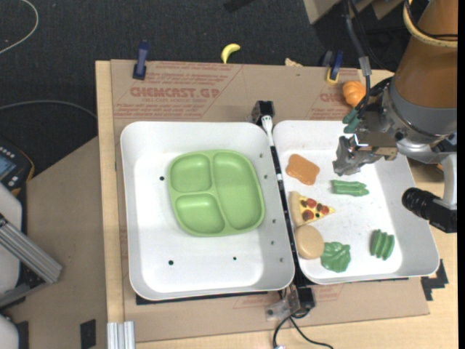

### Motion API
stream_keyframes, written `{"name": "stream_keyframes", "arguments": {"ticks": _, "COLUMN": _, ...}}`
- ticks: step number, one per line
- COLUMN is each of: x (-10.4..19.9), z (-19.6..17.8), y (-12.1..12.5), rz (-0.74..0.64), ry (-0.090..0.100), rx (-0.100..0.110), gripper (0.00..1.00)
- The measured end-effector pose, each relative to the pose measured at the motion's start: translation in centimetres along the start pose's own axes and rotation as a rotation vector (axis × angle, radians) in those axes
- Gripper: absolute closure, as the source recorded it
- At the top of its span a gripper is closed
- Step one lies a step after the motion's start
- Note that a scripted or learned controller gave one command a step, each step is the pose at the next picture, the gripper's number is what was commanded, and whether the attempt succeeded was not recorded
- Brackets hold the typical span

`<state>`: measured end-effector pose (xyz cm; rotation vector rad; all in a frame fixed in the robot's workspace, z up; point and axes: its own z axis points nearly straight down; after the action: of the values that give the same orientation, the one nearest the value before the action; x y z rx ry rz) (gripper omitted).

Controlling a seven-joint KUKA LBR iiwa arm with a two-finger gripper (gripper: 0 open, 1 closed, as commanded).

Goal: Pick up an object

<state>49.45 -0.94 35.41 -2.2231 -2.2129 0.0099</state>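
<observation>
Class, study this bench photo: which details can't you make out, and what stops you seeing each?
- Gripper, camera view: fingers too small and dark to tell open from shut.
- Arm: upper part cut off by the frame's edge.
- Right bin: far corner hidden under the arm.

Green divided plate (216,193) in white bin (145,217); orange nugget (302,169), red-spotted yellow pizza slice (311,209).

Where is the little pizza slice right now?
The pizza slice lies in the right bin, near its left wall, below the orange piece and just above the round tan cookie.
</observation>
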Motion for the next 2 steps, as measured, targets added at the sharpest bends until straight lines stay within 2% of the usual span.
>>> {"name": "stream_keyframes", "arguments": {"ticks": 1, "x": 4.7, "z": 0.5, "y": -1.6, "rz": -0.009, "ry": 0.002, "rx": -0.004, "gripper": 1.00}}
{"name": "stream_keyframes", "arguments": {"ticks": 2, "x": 6.5, "z": 8.6, "y": 6.0, "rz": -0.007, "ry": 0.000, "rx": -0.004, "gripper": 1.00}}
